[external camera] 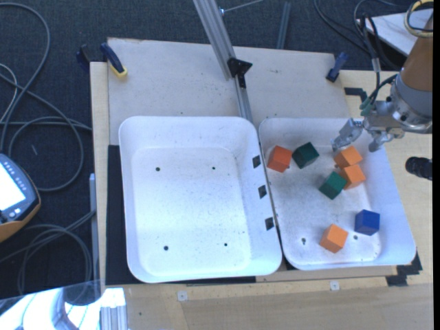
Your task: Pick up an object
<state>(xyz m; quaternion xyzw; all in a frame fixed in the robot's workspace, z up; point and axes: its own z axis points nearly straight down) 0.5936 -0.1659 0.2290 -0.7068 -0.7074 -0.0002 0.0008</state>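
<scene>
From above, the jaws (pixel 362 138) hang over the far right part of the right bin (pixel 392 205), spread apart, with two pale metal fingers: one (pixel 346 136) slants down to the left, the other (pixel 379 140) sits to its right. Nothing lies between them. The left finger's tip is just above and beside an orange cube (pixel 348 157); whether it touches cannot be told.

The right bin is shallow white plastic with rounded corners, its floor finely speckled. In it lie seven small matte blocks with sharp edges. The orange cube near the jaws touches a second orange block (pixel 355 175) just below it. A dark green block (pixel 334 185) leans against that second one on its left. Another dark green cube (pixel 305 155) sits near the far wall, touching an orange cube (pixel 279 159) to its left. Toward the near wall rest a blue cube (pixel 367 221) and, beside it, an orange cube (pixel 334 238).

The left bin (pixel 130 184) is the same speckled white plastic. Both bins rest on a pale wooden surface (pixel 172 81), where a ribbed metal bar (pixel 218 29) slants across the far side.
</scene>
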